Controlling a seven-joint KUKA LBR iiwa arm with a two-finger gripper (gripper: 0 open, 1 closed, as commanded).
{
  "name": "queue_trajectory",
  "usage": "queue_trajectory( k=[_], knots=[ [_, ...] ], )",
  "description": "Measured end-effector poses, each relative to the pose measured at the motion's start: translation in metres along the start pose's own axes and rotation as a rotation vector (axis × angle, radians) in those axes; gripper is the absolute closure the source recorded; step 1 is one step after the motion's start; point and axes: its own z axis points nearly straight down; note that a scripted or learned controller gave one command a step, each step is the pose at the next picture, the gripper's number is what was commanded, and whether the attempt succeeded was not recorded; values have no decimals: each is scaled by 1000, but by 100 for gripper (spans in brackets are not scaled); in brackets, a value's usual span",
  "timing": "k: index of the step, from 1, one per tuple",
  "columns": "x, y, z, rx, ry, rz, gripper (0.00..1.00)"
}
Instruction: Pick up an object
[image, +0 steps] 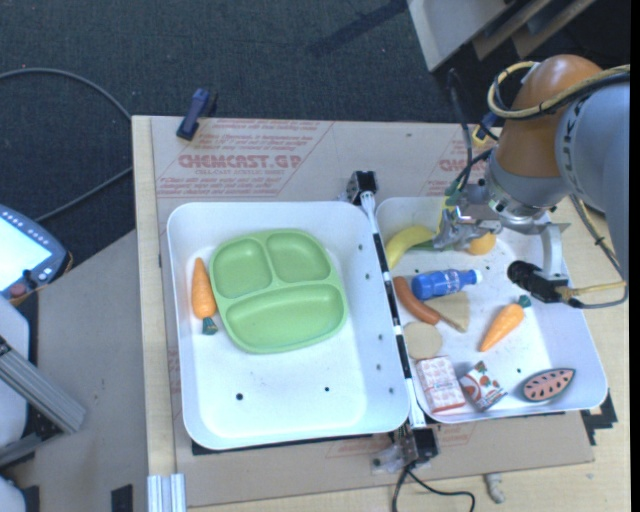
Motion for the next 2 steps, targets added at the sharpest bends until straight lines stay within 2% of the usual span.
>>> queue_trajectory(
  k=[1,2],
  knots=[
    [-62,-60,-60,-1,-2,2,100],
    [-61,-60,-60,0,-1,1,0]
  ],
)
